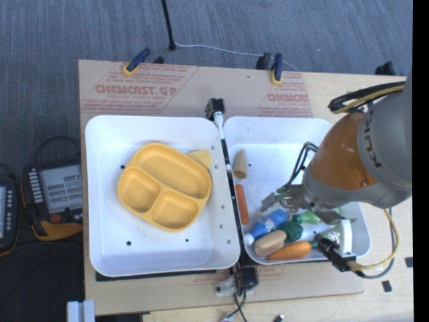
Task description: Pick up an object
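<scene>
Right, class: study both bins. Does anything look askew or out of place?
The yellow divided plate sits skewed in the left bin. A pale wedge pokes out beneath its edge. Otherwise nothing is spilled.

**Plastic, cardboard and carpet surfaces**

Two smooth white plastic bins (100, 180) sit on a matt brown cardboard sheet (194, 89) printed in red. A yellow divided tray (164, 186) looks like satin-finish plastic. The arm's orange band (342, 156) shines glossily. Grey floor carpet (67, 19) looks ribbed and rough.
</scene>
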Available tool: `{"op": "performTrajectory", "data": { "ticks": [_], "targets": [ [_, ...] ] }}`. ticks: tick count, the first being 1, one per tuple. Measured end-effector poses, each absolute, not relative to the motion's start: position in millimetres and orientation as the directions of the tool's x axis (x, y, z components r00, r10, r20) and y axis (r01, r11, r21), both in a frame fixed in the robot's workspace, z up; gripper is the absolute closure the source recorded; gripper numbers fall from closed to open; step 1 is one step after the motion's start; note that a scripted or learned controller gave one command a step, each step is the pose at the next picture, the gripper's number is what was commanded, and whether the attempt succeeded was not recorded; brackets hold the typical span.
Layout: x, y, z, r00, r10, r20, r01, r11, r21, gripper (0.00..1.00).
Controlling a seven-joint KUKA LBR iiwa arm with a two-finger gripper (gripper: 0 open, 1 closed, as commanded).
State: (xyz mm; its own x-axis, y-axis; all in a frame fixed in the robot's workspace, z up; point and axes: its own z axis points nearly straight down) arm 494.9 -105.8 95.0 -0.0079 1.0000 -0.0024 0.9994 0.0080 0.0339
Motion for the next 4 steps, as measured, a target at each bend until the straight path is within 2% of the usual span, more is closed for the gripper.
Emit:
{"op": "performTrajectory", "data": {
  "ticks": [1, 2, 3, 4],
  "targets": [
    [494.8, -110.5, 105.4, -0.002, 1.0, -0.011, 0.999, 0.003, 0.037, 1.0],
    [483.0, -198.6, 106.6, 0.002, 1.0, -0.002, 1.0, -0.002, -0.001, 1.0],
    [522.2, -129.4, 189.5, -0.002, 1.0, 0.0, 1.0, 0.002, 0.001, 1.0],
    [521.4, -130.1, 188.9, -0.001, 1.0, 0.0, 1.0, 0.001, -0.001, 0.0]
  ]
}}
